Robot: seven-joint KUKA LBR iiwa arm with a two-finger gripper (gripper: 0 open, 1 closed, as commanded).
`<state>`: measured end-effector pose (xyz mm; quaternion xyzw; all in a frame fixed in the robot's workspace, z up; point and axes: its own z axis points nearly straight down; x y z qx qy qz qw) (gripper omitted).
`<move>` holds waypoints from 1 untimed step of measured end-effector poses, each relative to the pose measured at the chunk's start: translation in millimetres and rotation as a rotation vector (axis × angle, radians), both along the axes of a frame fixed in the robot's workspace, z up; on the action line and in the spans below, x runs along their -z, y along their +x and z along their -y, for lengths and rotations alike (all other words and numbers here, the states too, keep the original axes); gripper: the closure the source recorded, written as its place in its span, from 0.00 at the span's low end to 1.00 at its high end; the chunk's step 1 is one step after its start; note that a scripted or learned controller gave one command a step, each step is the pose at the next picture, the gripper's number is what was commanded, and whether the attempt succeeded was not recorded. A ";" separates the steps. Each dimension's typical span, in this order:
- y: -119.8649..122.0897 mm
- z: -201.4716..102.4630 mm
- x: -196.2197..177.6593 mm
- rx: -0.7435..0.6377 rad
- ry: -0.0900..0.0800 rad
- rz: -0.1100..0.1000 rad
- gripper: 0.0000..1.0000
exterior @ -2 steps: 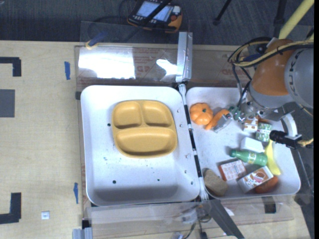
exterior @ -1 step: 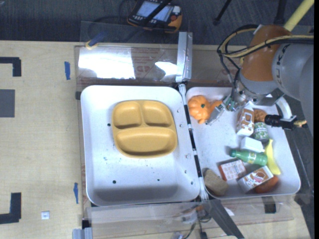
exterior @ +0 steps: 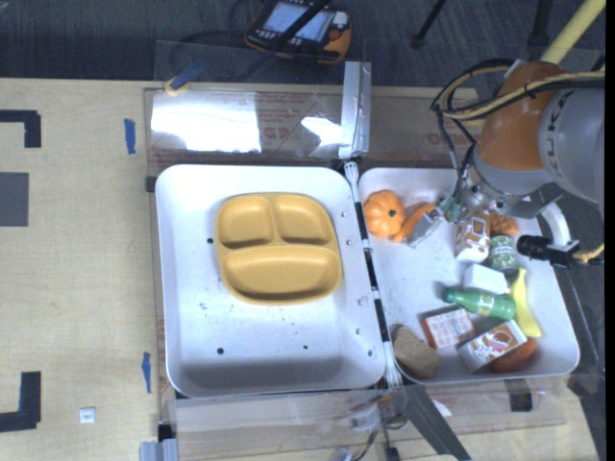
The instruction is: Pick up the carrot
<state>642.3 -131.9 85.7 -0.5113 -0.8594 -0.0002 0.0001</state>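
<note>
Arm over the right bin's far edge, carrot not yet lifted.

The carrot (exterior: 417,220) lies in the right bin (exterior: 567,353) near its far-left corner, just beside the pumpkin (exterior: 384,213). The gripper (exterior: 452,209) sits low, close to the carrot's right end; whether its fingers are wide, narrow or closed on anything cannot be told. Grasp and lift appear still to come. Packets by the near edge carry print too small to read.

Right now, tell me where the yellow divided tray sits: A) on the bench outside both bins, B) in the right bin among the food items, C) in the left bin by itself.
C: the yellow divided tray lies in the left bin, apart from the food items crowding the right bin.
</note>
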 end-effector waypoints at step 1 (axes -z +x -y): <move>15.7 -20.6 -0.4 -0.308 -0.005 -0.021 0.00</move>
